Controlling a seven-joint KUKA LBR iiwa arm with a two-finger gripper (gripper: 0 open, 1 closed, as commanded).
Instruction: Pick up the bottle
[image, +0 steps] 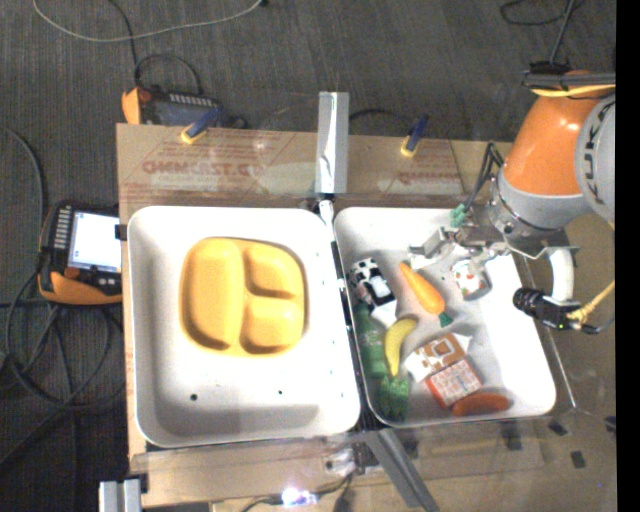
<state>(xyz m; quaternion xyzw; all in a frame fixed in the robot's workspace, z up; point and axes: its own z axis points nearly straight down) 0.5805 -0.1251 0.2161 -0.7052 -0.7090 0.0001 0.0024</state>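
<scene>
The bench carries two white bins side by side. The left bin (150, 400) holds a yellow tray (243, 295) with compartments, lying flat a little far of the bin's middle. The right bin (530, 385) holds several small things.

The bottle (373, 345) is green and lies along the left wall of the right bin, with its length running from far to near. Its near end reaches toward a dark green thing (392, 396) at the near-left corner; the view is poor there, so this may be a part of the bottle or a separate object. A banana (398, 341) lies just beside the bottle on its right, touching or almost touching it. A black and white toy (371, 282) is just far of the bottle.

The gripper (468, 250) hangs over the far-right part of the right bin, below the orange band of the arm (548, 160). It is well apart from the bottle, which lies to its left and nearer. Between them lies a carrot (423, 289). Whether the fingers stand wide or narrow I cannot tell, because the metal parts are mixed together in the view. A small white and orange object (470, 280) lies just near of the gripper.

On the near side of the bin there is a box (447, 368) with red print and a red sausage-shaped thing (480, 404).
</scene>
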